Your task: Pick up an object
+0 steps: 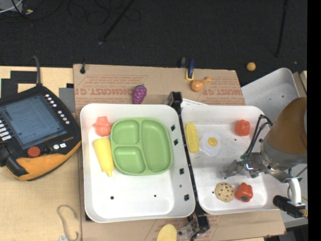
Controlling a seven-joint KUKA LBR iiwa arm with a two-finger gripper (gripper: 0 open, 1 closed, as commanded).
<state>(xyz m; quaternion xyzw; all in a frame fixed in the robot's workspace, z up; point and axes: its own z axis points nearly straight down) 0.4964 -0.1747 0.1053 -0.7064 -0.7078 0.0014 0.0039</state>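
Observation:
My gripper (244, 171) hangs low over the right bin (228, 115), its fingers spread open with nothing between them. Just below it lie a speckled cookie (224, 191) and a red toy pepper (244, 192), both apart from the fingers. Further back in this bin are a red tomato-like toy (242, 127), a fried egg (211, 143) and a yellow corn cob (191, 137). The left bin (131, 205) holds a green divided plate (140, 146), a yellow bottle (104, 155) and a pink-red toy (102, 126).
The arm's orange band (292, 129) rises over the right bin's right side. Purple grapes (139, 93) and an orange gourd (199, 84) lie on the cardboard behind the bins. A yellow lemon (167, 232) sits in front. A teach pendant (35, 129) rests at the left.

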